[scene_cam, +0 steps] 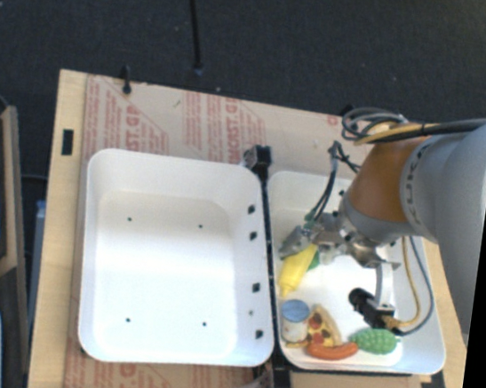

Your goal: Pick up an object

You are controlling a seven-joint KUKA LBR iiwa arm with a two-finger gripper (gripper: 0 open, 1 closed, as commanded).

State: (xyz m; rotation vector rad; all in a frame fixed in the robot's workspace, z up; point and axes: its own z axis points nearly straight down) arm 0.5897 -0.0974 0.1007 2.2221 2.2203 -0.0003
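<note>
Nearest the camera: my grey arm (pixel 443 176) with its orange band, entering from the right over the right bin (pixel 433 350). My gripper (pixel 312 243) sits low in that bin's left part, just above a yellow banana-like toy (pixel 296 269). Jaw state: cannot tell; contact with the toy is unclear. Front edge of bin: blue-topped can (pixel 294 319), pizza slice (pixel 324 326), red chili (pixel 330 350), green piece (pixel 376 341), close together. Left bin (pixel 100 187) alongside.

Two bins (pixel 100 187) (pixel 426 326), five toys (pixel 297 268) (pixel 295 316) (pixel 324 326) (pixel 330 350) (pixel 375 341)
</note>
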